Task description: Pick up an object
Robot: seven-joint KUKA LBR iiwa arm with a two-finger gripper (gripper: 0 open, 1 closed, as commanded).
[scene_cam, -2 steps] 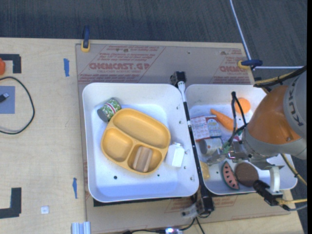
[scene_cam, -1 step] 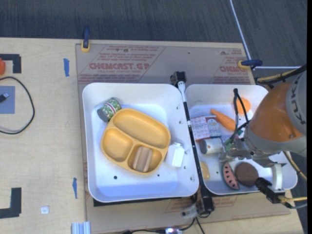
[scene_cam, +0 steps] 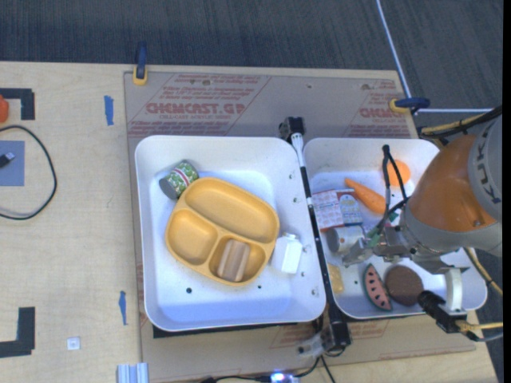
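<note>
Camera view shows the gripper (scene_cam: pixel 363 248) low in the right bin (scene_cam: pixel 471 298), near its left wall; its grip I cannot tell. The carrot (scene_cam: pixel 366 197) beside it looks light, stiff and smooth, best pinched across its middle.

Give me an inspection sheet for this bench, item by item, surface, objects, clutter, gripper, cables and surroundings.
Surface: wooden bench bearing left bin and right bin side by side.
Job's things: yellow divided plate, green can and white block in the left bin; carrot, watermelon slice, brown disc and printed packet in the right bin.
Clutter: blue tape marks on the bench.
Gripper: gripper low over the right bin; finger state unclear.
Cables: black cable looping at left.
Surroundings: dark carpet.
</note>
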